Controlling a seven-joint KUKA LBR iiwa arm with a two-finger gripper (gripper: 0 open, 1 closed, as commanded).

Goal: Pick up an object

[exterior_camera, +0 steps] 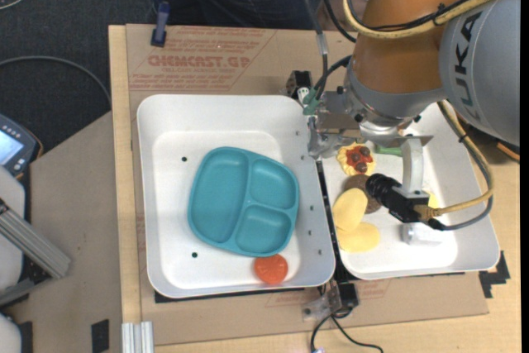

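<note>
Tool (364,146) over right bin (471,248) — grip unclear; teal tray (244,201) left.

Red print reads "CHEMCAST G P" on the cardboard sheet (215,54) along its far edge; smaller lines there blur. Letters "UK" show on the arm (488,37).

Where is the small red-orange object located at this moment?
The red-orange object lies in the left bin, at its near edge, just below the lower right corner of the teal divided plate.
</note>
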